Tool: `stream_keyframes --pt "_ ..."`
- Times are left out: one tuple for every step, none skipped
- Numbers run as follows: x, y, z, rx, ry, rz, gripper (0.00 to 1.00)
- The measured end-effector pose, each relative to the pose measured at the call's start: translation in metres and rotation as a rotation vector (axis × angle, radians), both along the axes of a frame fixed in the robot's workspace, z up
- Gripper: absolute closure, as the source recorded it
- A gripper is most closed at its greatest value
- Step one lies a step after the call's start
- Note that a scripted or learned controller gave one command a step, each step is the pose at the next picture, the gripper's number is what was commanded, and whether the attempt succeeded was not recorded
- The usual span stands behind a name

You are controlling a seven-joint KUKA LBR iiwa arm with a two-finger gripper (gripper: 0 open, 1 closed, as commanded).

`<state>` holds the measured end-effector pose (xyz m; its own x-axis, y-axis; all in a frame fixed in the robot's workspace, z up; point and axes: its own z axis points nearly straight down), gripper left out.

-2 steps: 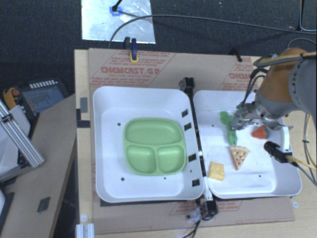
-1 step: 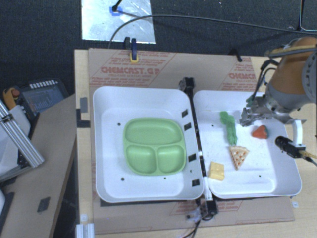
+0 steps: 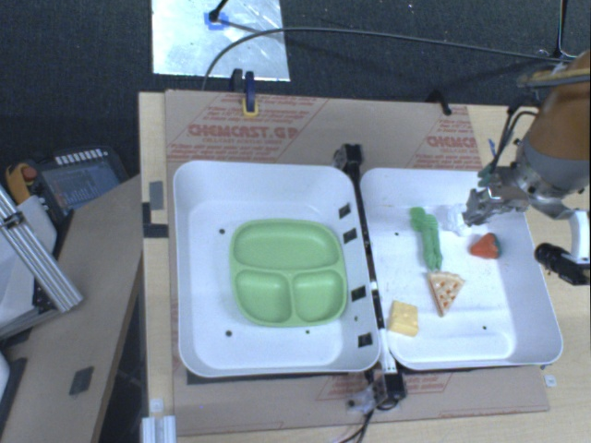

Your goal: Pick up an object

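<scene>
Strawberry (image 3: 486,245), red with green top, small, beside gripper (image 3: 480,207)

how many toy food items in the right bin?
4. Green vegetable upper middle; strawberry right of it, by the gripper; pizza slice below; cheese cube lower left. The arm may hide more.

Two white bins (image 3: 194,247); the left one holds a pale green divided plate (image 3: 286,272); the right one holds a green toy vegetable (image 3: 428,236), a red strawberry (image 3: 485,245), an orange-dotted pizza slice (image 3: 445,292) and a yellow cheese block (image 3: 404,318); the arm (image 3: 561,127) is orange and grey.
</scene>
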<state>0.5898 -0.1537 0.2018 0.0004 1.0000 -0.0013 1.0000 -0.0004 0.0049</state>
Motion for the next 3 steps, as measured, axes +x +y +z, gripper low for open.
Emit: stream_keyframes --pt "0.001 0.0 0.025 0.0 0.0 0.004 1.0" --pt "0.01 0.043 0.028 0.002 0.002 0.009 1.0" --pt "0.021 0.097 0.038 0.003 0.002 0.01 1.0"
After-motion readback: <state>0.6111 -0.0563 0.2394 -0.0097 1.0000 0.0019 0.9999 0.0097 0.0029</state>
